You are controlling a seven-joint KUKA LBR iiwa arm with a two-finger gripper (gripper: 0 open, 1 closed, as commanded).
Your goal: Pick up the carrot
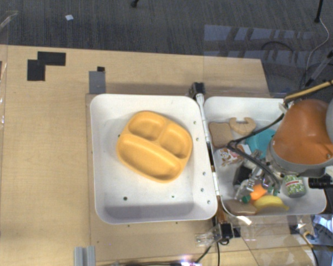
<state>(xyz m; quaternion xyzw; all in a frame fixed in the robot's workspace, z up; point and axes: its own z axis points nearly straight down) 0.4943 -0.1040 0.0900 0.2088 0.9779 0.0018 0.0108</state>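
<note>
The carrot [257, 193] is a small orange piece in the right bin [316, 205], near its front edge, just above a yellow banana [269, 202]. My gripper [253, 184] hangs over the front of the right bin, directly at the carrot, with the orange wrist band [302, 134] above it. The metal fingers crowd around the carrot, but I cannot make out whether they close on it.
The left bin [100, 204] holds a yellow divided plate [154, 145]. In the right bin lie a tan flat piece [233, 131], a teal object [261, 143], a small printed packet [227, 156] and a green-and-white round item [293, 186]. Cables trail at the bench's front edge.
</note>
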